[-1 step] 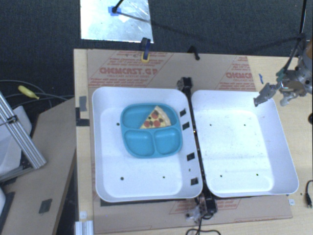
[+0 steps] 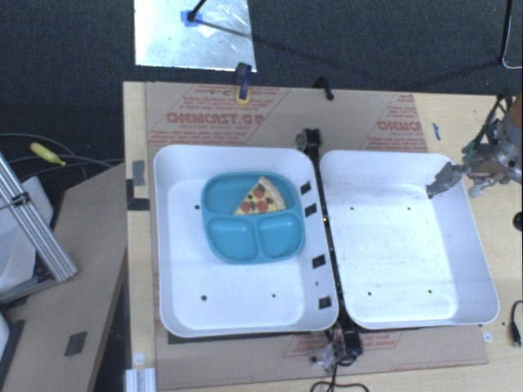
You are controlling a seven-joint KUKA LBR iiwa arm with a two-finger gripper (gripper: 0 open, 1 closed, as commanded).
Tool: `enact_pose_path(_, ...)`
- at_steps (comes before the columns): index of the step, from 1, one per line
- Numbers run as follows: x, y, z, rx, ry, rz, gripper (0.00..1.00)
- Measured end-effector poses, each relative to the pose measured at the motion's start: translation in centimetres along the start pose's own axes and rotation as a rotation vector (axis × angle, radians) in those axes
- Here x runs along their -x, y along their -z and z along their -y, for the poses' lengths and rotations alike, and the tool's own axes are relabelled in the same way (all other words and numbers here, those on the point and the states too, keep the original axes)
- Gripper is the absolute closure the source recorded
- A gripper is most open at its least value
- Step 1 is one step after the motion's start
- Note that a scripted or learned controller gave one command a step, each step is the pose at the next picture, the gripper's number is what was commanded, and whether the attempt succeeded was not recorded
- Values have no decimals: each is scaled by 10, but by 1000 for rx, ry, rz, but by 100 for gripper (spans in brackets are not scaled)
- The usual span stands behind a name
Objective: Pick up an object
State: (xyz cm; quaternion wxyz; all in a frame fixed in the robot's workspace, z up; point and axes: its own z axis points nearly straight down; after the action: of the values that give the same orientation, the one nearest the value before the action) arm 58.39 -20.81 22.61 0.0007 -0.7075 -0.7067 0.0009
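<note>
Even, fairly bright light falls from above, leaving only faint shadows inside the two shallow white plastic bins (image 2: 245,321). A crinkled silver foil sheet (image 2: 194,24) on the dark floor throws back glare. The picture is slightly soft and grainy throughout.

Arm at the right bin's far right corner

The gripper (image 2: 448,180) hangs over the upper right corner of the right bin (image 2: 409,317), its grey fingers pointing left and slightly down toward the bin's floor. Nothing sits between them. The wrist behind it reaches in from beyond the bin's right rim.
</note>
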Motion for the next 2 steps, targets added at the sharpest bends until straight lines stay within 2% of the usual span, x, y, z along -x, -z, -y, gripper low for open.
enact_pose_path(1, -3, -146, 61, 2, -1, -1, 0)
enact_pose_path(2, -115, -142, 56, 2, 15, -7, 0)
